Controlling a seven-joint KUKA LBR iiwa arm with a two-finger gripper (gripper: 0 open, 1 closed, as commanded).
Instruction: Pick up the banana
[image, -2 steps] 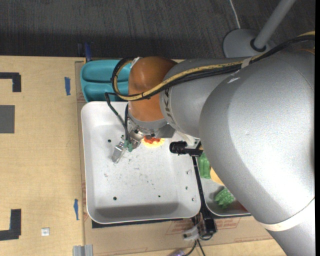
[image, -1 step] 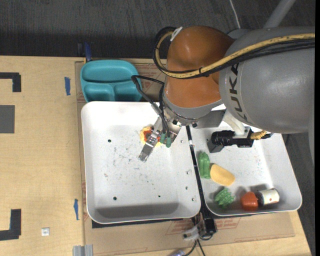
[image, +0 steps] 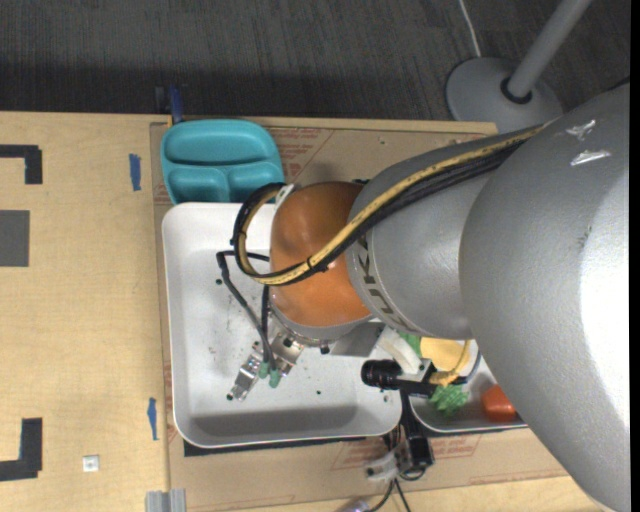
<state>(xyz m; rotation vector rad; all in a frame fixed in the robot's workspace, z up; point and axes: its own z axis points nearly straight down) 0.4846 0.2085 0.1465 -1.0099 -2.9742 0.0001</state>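
Camera view | gripper (image: 250, 375) low in left bin (image: 190, 300), fingers' state unreadable | banana (image: 445, 352) in right bin: you re-aim there.

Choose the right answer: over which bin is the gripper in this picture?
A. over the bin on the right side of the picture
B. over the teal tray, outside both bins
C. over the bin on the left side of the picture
C. The gripper hangs over the floor of the left bin, while the banana lies in the right bin, partly under the arm.
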